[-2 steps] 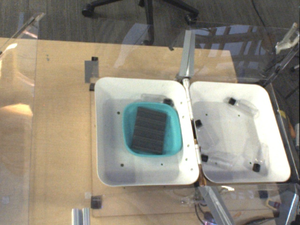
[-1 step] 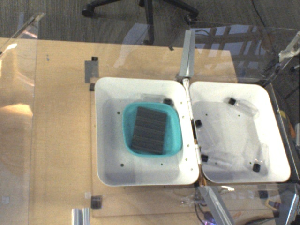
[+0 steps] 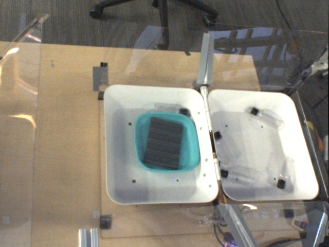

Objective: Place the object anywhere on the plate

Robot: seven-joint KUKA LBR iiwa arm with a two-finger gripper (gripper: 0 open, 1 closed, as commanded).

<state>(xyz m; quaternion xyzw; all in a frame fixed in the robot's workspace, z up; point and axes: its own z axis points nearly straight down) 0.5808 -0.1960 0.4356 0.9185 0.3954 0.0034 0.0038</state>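
A teal square plate (image 3: 191, 147) sits in the middle of the left white bin (image 3: 118, 153). A dark grey ribbed rectangular block (image 3: 164, 142) lies flat on the plate, its long side running front to back and slightly tilted. It rests inside the plate's rim, apart from the bin walls.
The right white bin (image 3: 288, 153) stands beside the left one, with small black fittings at its corners and clear plastic wrinkled on its floor. A metal rail (image 3: 204, 66) rises behind the seam between the bins. An office chair base (image 3: 159, 4) stands on the carpet beyond the bench.
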